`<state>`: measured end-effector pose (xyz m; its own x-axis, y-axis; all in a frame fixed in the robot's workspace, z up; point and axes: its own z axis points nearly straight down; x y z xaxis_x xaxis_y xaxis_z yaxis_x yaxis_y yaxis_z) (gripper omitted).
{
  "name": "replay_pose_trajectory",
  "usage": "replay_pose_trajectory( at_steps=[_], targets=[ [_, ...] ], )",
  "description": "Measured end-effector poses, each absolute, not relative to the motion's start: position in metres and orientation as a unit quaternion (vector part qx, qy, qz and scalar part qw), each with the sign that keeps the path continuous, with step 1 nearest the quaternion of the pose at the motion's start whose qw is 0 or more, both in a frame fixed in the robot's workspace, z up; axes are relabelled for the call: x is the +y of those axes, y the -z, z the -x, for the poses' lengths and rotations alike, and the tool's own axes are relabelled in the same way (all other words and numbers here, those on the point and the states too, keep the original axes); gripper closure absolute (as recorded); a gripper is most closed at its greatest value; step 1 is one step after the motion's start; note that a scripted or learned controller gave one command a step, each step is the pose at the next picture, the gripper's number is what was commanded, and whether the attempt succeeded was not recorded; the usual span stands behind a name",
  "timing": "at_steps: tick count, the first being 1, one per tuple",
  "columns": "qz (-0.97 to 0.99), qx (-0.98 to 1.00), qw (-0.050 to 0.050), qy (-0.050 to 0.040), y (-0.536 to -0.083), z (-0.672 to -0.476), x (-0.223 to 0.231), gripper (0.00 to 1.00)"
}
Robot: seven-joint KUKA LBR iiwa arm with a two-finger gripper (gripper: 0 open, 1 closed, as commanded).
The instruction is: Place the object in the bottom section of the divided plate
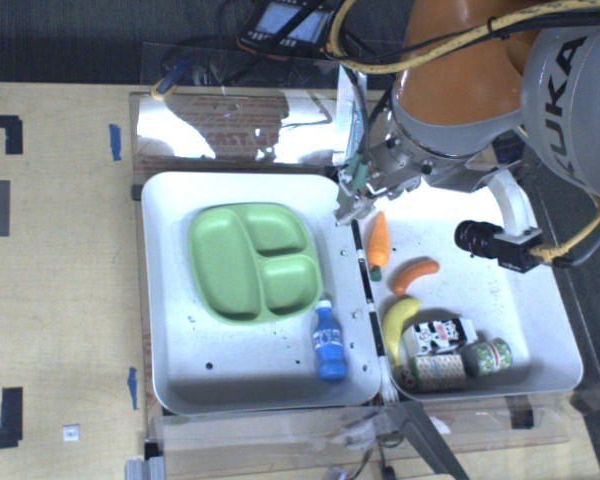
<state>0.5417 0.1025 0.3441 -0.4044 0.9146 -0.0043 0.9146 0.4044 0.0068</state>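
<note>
A green divided plate (252,260) lies in the left bin (170,348), with one long section on its left and two smaller ones on its right. My gripper (357,200) hangs over the wall between the two bins, near their far end. An orange carrot (379,240) lies just below and to the right of the gripper, at the left edge of the right bin (540,318). I cannot make out whether the gripper touches the carrot.
A small blue bottle (329,341) lies in the left bin near the plate's front right corner. The right bin also holds an orange-red curved piece (416,272), a yellow banana (398,324), a printed box (439,335) and a can (487,356). A black camera mount (495,242) juts out over the right bin.
</note>
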Motion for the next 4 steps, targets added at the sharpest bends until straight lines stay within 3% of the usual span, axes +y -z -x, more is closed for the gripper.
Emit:
replay_pose_trajectory(
  at_steps=[1,2,3,4],
  targets=[
    [-0.607,0.795,0.002,-0.0007,-0.373,-0.526,0.038,1.0],
    [-0.59,0.808,0.0,0.0002,-0.244,-0.479,0.06,1.0],
    [-0.59,0.808,0.0,0.0001,-0.244,-0.479,0.06,0.0],
    [-0.59,0.807,0.0,-0.0001,-0.253,-0.48,0.06,1.0]
  ],
)
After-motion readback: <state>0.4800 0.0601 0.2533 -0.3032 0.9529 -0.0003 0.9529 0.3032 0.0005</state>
